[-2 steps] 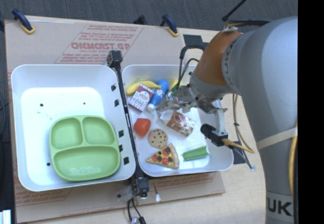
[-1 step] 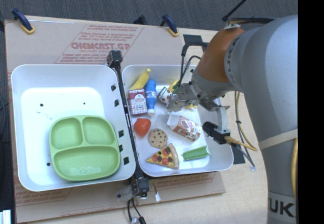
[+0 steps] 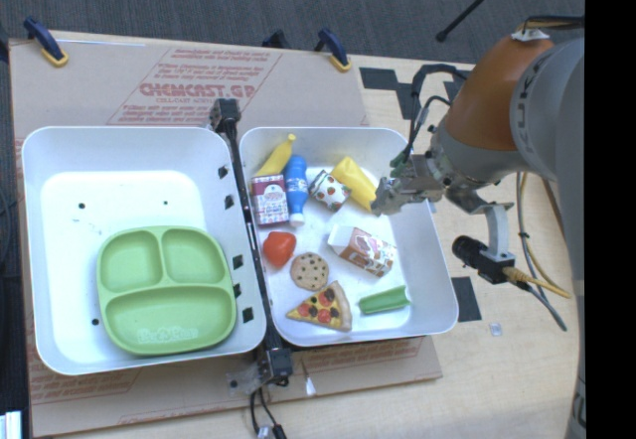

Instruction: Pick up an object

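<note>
my gripper (image 3: pixel 390 197) hangs over the right edge of the right bin (image 3: pixel 437 268), just beside the yellow bottle-shaped toy (image 3: pixel 355 181), and from this angle i cannot tell how it is set or whether anything is in it. the right bin holds the loose pieces: a banana (image 3: pixel 277 155), a blue bottle (image 3: pixel 296 189), a red-and-white carton (image 3: pixel 269 201), a small round printed cup (image 3: pixel 328 189), a tomato (image 3: pixel 279 247), a cookie (image 3: pixel 310 271), a pizza slice (image 3: pixel 323 308), a wrapped packet (image 3: pixel 363 251) and a green pod (image 3: pixel 384 301); the left bin (image 3: pixel 40 228) carries a green divided plate (image 3: pixel 165 288)
</note>
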Motion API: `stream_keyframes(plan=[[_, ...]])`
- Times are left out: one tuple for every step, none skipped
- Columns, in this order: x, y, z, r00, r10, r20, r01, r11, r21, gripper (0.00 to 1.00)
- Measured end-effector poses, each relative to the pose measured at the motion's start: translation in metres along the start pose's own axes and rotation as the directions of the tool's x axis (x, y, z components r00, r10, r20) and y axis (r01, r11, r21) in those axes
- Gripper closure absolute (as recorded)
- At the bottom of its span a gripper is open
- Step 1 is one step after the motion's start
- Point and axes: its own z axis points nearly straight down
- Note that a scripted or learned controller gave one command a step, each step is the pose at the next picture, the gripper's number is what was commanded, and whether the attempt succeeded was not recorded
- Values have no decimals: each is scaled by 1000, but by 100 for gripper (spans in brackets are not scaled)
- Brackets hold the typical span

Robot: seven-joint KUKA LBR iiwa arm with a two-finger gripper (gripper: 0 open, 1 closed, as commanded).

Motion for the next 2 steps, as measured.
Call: stream_keyframes(plan=[[-21, 63, 12, 1000, -2, 0, 2, 1000, 0, 100], [-21, 63, 12, 1000, -2, 0, 2, 1000, 0, 0]])
